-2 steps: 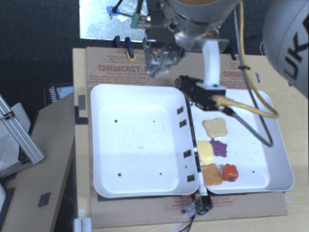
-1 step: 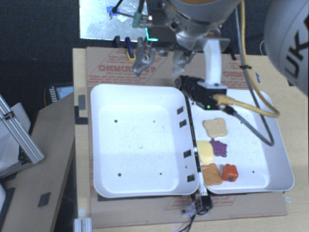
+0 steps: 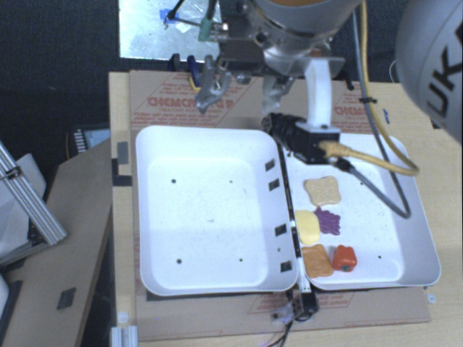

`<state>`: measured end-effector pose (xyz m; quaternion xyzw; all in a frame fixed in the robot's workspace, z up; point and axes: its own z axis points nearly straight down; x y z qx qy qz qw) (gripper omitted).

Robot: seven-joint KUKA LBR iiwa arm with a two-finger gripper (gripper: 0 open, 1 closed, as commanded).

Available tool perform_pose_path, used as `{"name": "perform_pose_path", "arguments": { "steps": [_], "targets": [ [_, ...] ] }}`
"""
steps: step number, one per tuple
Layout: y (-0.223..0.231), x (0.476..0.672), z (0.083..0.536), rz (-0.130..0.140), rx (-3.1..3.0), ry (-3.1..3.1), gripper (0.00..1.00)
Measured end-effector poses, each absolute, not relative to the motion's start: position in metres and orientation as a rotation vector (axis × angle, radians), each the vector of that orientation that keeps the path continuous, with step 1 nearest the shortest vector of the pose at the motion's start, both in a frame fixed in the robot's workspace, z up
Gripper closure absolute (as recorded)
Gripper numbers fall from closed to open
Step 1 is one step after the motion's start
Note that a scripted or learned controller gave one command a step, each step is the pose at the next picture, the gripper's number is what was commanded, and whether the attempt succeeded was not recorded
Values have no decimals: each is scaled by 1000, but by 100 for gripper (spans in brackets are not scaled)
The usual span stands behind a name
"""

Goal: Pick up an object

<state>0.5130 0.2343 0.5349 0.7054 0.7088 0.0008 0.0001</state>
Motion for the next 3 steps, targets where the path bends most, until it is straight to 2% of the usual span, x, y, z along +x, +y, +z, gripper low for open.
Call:
{"name": "perform_pose_path", "arguments": {
  "steps": [3],
  "targets": [
    [234, 513, 535, 3, 2216, 2227, 0]
  ]
}}
